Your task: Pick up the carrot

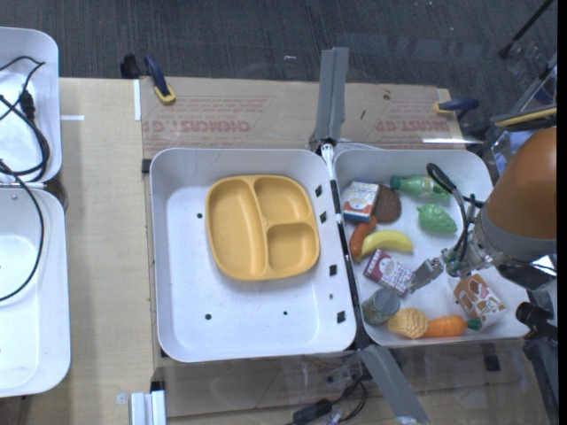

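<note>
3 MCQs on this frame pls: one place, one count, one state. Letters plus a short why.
1. Where does the small orange carrot lie?
A. on the yellow plate
B. near the front edge of the right white bin
C. on the bench outside the bins

2. How many compartments has the yellow divided plastic plate?
A. two
B. three
C. five

3. How does the carrot stand to the metal two-finger gripper?
A. lying in the bin, apart from it
B. lifted clear of the bin
C. hanging over the left bin

Key:
1 B: it rests in the right white bin by the yellow corn cob.
2 B: two ridges split the plate in three.
3 A: the gripper sits above the carrot in the view, with bin floor between them.
</note>
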Robot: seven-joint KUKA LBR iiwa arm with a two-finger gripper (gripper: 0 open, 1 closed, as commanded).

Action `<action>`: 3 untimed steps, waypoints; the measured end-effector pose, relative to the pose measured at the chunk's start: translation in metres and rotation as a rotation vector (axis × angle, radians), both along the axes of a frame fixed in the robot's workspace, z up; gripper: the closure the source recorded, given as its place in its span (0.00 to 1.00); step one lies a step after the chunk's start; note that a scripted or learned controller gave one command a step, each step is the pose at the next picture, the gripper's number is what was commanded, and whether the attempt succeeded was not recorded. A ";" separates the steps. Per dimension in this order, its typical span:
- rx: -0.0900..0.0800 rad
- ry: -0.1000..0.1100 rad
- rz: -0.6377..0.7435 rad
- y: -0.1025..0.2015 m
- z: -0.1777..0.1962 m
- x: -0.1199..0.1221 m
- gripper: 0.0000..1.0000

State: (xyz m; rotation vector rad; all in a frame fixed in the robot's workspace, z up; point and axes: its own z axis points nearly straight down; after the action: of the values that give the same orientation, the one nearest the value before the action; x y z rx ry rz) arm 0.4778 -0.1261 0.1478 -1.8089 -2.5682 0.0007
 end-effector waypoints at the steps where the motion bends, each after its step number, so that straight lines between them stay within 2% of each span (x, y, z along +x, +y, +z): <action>1: -0.001 -0.002 0.053 0.005 0.024 0.000 0.00; 2: 0.000 0.000 0.159 -0.036 0.015 0.000 0.00; 3: -0.001 -0.002 0.269 -0.008 0.051 0.001 0.00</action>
State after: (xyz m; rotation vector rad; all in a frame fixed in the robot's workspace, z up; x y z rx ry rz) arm 0.4786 -0.1345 0.1985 -1.4490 -2.7901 0.0001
